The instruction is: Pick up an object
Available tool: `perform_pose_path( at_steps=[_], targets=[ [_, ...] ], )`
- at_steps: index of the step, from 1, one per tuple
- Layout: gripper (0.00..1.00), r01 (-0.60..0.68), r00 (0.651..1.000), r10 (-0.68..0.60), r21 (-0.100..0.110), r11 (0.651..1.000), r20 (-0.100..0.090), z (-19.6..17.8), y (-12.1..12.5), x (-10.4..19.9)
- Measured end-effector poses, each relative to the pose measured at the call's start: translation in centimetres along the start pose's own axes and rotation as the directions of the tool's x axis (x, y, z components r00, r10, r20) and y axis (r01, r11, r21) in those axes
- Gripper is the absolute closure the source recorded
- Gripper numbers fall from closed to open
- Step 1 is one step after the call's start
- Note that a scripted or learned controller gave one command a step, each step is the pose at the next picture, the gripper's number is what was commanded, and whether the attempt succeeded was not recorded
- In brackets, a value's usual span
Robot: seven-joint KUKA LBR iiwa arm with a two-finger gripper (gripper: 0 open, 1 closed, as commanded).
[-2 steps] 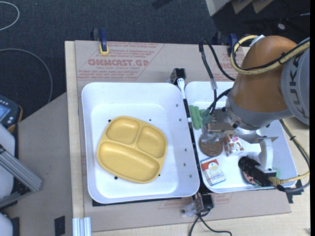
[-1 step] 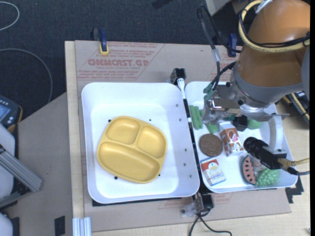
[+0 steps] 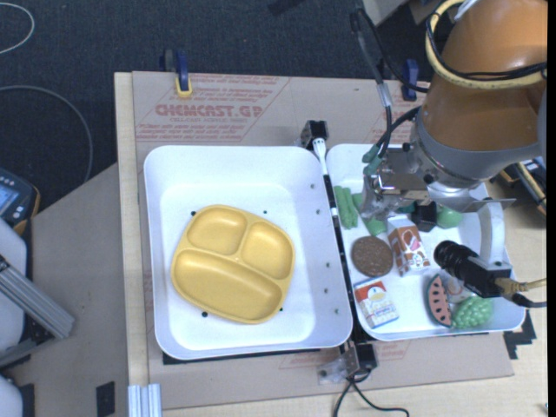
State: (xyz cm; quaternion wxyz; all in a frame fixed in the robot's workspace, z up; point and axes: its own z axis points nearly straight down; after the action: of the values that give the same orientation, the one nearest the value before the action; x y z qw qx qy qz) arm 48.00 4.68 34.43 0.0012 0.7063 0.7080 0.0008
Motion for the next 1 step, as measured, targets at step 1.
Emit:
perform_pose_path(
  at_steps=[1],
  targets=[
    [1.0,-0.001,1.0,0.001,0.018,1.0,0.0,13.78,-0.39,3.32]
  ],
)
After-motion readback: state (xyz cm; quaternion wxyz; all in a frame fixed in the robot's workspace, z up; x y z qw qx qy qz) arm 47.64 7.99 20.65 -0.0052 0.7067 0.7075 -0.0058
